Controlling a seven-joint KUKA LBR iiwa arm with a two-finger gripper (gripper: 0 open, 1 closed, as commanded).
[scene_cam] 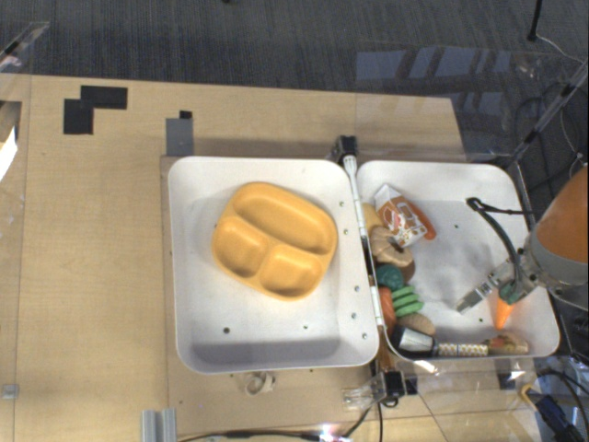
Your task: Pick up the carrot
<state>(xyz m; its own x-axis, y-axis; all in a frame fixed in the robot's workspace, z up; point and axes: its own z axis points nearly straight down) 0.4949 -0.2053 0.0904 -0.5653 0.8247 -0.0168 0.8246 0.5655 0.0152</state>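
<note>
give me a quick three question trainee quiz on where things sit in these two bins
1. True or false: the yellow divided plate lies in the right bin.
2. The carrot lies: A) on the plate, B) near the right bin's right edge, close by the gripper, C) outside both bins.
3. Fill in: the red and white packet lies in the ___ bin.

Key: 1 false, it lies in the left bin. 2 B. 3 right.
</note>
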